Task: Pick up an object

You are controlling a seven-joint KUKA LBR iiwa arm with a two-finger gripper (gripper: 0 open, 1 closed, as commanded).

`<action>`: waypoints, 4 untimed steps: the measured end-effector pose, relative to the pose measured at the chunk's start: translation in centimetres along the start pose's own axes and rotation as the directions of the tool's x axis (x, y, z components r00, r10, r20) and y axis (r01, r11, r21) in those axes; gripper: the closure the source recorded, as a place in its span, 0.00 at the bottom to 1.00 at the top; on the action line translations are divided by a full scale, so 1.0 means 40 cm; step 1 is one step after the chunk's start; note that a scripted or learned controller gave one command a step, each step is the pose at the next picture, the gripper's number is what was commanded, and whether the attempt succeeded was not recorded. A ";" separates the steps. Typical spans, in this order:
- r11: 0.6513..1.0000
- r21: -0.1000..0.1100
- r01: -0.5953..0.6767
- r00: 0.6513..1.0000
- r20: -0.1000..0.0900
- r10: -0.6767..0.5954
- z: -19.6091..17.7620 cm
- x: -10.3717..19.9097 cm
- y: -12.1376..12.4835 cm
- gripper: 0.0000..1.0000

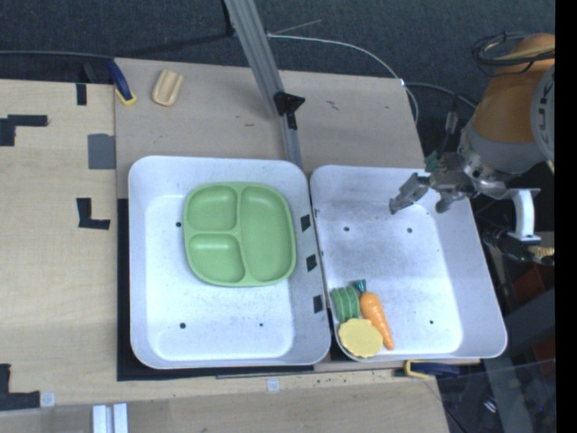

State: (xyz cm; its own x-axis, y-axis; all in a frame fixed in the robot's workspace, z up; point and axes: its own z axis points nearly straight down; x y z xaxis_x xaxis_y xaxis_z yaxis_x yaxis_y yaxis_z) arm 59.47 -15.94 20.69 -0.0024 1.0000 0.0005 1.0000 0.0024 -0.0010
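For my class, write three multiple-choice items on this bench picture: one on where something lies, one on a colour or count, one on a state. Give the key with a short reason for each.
1. Where does the toy carrot lie?
A. In the right bin's near left corner
B. On the green plate
C. On the bench outside the bins

2. How many compartments does the green plate have?
A. Two
B. Three
C. Five

3. What is the state of the gripper?
A. Clamped on the carrot
B. Resting on the plate in the left bin
C. Carrying nothing, at the right bin's far side

Key: 1 A, the carrot sits beside a yellow disc and a green piece in that corner. 2 B, two small sections and one long one show. 3 C, nothing lies between its fingers, and the toys are apart from it.
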 end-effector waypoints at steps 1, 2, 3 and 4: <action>1.000 0.000 0.000 1.000 0.000 0.000 0.000 0.000 0.000 0.00; 1.000 0.005 -0.001 1.000 0.001 0.001 0.113 -0.004 -0.015 0.00; 1.000 0.005 -0.001 1.000 0.001 0.001 0.222 -0.002 -0.017 0.00; 1.000 0.000 -0.001 1.000 0.003 0.001 0.297 -0.001 -0.017 0.00</action>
State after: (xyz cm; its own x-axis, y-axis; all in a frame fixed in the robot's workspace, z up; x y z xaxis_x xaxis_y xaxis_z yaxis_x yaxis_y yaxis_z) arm 58.80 -15.99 8.81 -0.0018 1.0000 -0.0020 1.0000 0.0018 -0.0007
